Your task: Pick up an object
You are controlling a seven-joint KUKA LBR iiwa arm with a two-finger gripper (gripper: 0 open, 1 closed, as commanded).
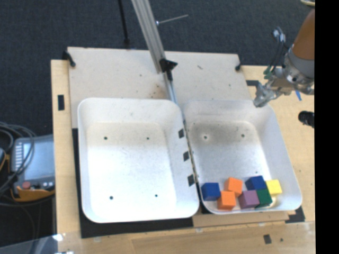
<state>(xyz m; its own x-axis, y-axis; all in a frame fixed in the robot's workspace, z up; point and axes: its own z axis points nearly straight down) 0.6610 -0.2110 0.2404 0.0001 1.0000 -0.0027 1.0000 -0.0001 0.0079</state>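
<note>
Blocks [242, 192] are clustered at the right bin's [275, 134] near edge, well apart from the pincer [261, 100] at its far corner. Pincer state cannot be told. An outer block should be targeted.

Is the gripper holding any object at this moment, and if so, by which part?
Nothing is held: the gripper hangs over the right white bin's far corner, apart from the small coloured blocks at its near edge.
</note>
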